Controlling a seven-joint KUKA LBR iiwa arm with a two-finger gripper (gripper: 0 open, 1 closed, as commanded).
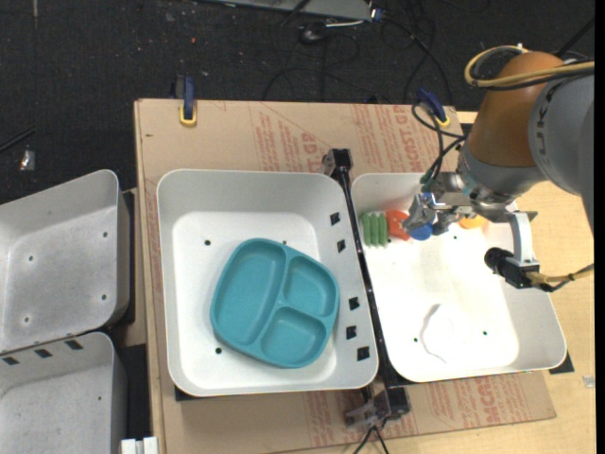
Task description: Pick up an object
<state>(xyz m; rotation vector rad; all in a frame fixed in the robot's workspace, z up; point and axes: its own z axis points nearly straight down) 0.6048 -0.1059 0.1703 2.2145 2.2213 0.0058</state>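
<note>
The gripper point(427, 218) hangs over the right bin's point(473, 348) far left corner, beside a green object point(376, 228) and small red, blue and orange pieces point(402, 223). The wrist hides its fingers; whether they are spread or pinching, I cannot tell. A teal divided plate point(274, 303) lies in the left bin point(189, 253).

Counts on the bench

Two white bins: the left bin point(180, 253) holds one teal divided plate point(274, 303); the right bin point(501, 348) holds one green ridged piece point(377, 228), one red piece point(397, 223) and one blue piece point(420, 223).

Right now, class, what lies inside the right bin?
In the right bin: a green object, an orange-red one and something blue by the end effector. The arm hides whatever lies beneath it.
</note>
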